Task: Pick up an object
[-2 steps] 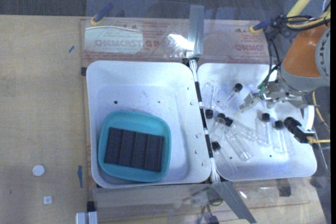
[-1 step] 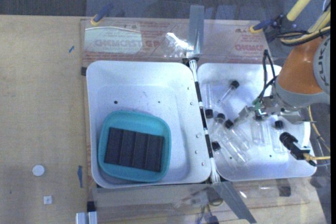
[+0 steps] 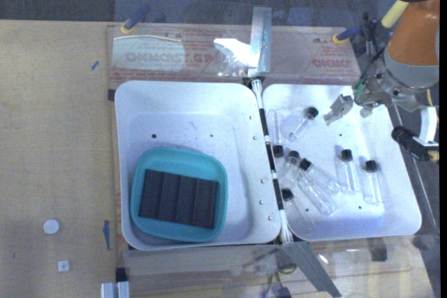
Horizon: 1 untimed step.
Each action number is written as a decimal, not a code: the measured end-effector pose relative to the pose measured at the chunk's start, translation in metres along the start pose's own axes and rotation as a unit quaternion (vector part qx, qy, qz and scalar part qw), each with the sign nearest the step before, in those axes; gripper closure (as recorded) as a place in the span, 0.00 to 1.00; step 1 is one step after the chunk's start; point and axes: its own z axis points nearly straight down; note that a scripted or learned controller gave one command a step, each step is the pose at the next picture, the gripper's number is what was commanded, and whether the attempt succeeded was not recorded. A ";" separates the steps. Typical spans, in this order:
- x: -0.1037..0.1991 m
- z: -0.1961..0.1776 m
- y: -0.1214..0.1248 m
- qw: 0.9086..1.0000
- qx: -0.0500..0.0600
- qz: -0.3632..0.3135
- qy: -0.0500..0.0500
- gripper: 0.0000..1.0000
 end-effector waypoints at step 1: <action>-0.020 0.097 -0.005 1.000 -0.001 -0.031 0.000 0.00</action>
